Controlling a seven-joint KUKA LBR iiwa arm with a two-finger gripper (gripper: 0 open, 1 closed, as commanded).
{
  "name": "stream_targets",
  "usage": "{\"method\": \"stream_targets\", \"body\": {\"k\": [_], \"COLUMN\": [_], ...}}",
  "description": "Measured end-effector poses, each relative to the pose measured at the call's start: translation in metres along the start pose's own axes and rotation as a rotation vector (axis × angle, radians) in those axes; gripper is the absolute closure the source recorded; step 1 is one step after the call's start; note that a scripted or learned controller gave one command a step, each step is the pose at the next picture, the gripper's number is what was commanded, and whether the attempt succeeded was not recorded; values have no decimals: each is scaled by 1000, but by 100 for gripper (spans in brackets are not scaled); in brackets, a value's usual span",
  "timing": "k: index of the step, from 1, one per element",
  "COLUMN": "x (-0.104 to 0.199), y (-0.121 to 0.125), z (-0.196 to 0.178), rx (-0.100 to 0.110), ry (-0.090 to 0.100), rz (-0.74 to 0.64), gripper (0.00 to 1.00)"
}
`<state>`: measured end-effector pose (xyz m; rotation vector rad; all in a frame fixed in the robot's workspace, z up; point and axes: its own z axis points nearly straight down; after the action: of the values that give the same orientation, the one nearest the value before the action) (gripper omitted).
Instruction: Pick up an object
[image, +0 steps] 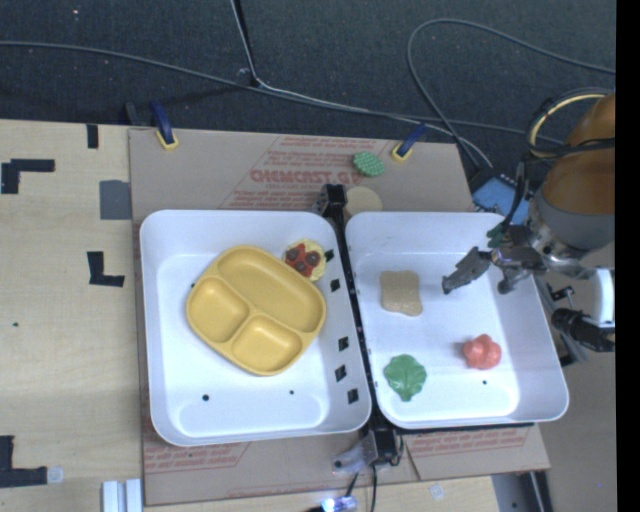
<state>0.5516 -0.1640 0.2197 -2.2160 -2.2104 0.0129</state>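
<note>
The two-finger gripper (484, 272) is hovering wide open, empty; the tan bread-slice toy (401, 293) near the right bin's (540, 400) left edge is looking light — pinch its edges.

Both bins (160, 300) were plain white, set on a brown cardboard sheet (290, 170) printed with red lettering. The sectioned plate (257, 309) in the left bin was mustard yellow; beside it lay a small piece (306, 258) in yellow with dark red dots. In the right bin were a pale tan slab (401, 293), a leafy green lump (405, 376) and an orange-red one (482, 351). A green waffle-patterned disc (368, 163) sat on the cardboard. Two clamps (160, 127) — blue with yellow tips. The gripper (480, 272) was dark grey — the arm's band orange.
</note>
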Motion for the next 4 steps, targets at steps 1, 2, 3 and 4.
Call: {"method": "stream_targets", "body": {"k": [1,2,3,4], "x": [0,2,8,8], "y": [3,9,15,15], "z": [-7,55,102,136], "rx": [-12,-8,-9,-13], "ry": [-2,-2,-2,-4], "rz": [-4,-4,-4,-4], "gripper": [0,0,0,0]}}
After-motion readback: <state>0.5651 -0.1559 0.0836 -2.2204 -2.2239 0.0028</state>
